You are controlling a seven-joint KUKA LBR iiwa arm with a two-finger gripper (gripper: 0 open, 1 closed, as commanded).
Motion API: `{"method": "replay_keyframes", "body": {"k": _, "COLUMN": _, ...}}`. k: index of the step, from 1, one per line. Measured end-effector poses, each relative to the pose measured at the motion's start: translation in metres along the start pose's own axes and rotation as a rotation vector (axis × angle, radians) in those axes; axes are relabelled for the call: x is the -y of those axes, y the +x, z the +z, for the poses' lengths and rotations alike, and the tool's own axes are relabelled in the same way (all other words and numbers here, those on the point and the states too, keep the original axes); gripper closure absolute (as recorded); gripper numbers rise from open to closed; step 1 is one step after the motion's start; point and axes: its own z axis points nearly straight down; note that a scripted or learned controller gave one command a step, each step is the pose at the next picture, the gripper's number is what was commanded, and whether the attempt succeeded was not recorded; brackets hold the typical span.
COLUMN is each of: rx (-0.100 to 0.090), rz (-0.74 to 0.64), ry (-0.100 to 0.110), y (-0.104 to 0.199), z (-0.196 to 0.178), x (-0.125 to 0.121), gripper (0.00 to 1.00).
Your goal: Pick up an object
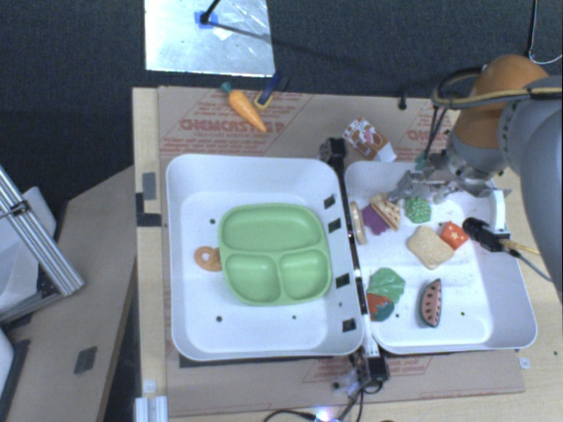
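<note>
A green tray (268, 253) sits in the left bin (189, 236) with a pretzel (208, 258) beside it. In the right bin (493, 323), a green toy (418, 209) lies just under the gripper (420, 183). I cannot tell if the gripper grips it. Bread (429, 246) lies lower down.

Arm (528, 126), seen at frame's right: large rounded grey link w/ smooth matte casing, topped by a bulbous orange band (501, 90) above the wrist. Dark cables are looped over the orange section, approx. two strands, and one thin black line runs up toward the frame's top edge. Below the band a grey metal wrist assy is seen, angular, w/ small brackets and fasteners; detail too small to be resolved. Gripper (412, 185) is built of thin silver-grey metal parts, narrowing toward its end. No markings or lettering can be made out.
</note>
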Motion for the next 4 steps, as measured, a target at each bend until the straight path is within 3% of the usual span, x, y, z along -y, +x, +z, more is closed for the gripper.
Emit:
{"method": "replay_keyframes", "body": {"k": 1, "rx": 0.002, "rz": -0.002, "ry": -0.010, "y": 0.000, "z": -0.015, "x": -0.003, "gripper": 1.00}}
{"method": "replay_keyframes", "body": {"k": 2, "rx": 0.001, "rz": 0.000, "ry": 0.004, "y": 0.009, "z": -0.065, "x": -0.003, "gripper": 1.00}}
{"method": "replay_keyframes", "body": {"k": 3, "rx": 0.001, "rz": 0.000, "ry": 0.002, "y": 0.010, "z": -0.114, "x": -0.014, "gripper": 1.00}}
{"method": "replay_keyframes", "body": {"k": 4, "rx": 0.000, "rz": 0.000, "ry": 0.005, "y": 0.010, "z": -0.138, "x": -0.016, "gripper": 1.00}}
